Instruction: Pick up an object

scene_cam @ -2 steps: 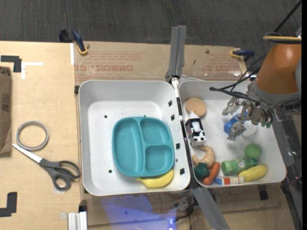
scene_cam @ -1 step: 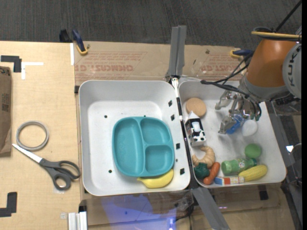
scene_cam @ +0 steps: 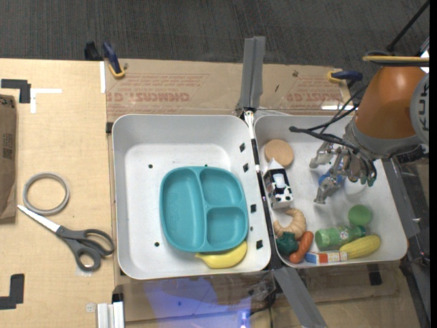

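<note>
My gripper [scene_cam: 323,178] hangs over the middle of the right bin [scene_cam: 392,203], its metal fingers spread open with only bare white bin floor between them. The orange band of the arm [scene_cam: 389,101] is above it at the right. Left of the gripper lie a tan round bun [scene_cam: 278,152] and a black-and-white cow toy [scene_cam: 278,186]. Below it are a green ball [scene_cam: 360,215], a green bottle [scene_cam: 338,236], a yellow corn cob [scene_cam: 360,246], a croissant [scene_cam: 293,219] and a red-orange carrot [scene_cam: 301,247].
The left bin [scene_cam: 136,156] holds a teal divided plate [scene_cam: 205,207] with a banana [scene_cam: 222,257] at its near edge. On the wooden bench to the left lie scissors [scene_cam: 68,234] and a tape roll [scene_cam: 46,192].
</note>
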